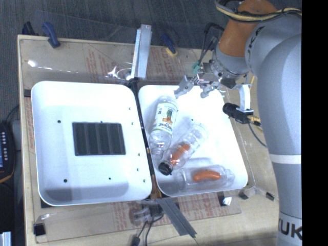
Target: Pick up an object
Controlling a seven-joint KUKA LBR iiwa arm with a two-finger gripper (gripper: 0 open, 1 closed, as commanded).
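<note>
Hand [196, 85] is hanging over the back edge of the right bin [237, 152], fingers spread wide with nothing between them. Three clear plastic bottles sit in that bin, all lying down. One with a green and white label [164, 123] lies along the bin's left side, just below the hand. A second with something orange inside and a black cap [182, 148] lies diagonally across the middle, cap end pointing toward the front left and touching the labelled one. The third [206, 176], also with an orange bit inside, lies flat along the front wall. Left bin [46, 137] has one dark ribbed rectangular pad [98, 138] in the middle. Both bins sit side by side on the bench [72, 55].
</note>
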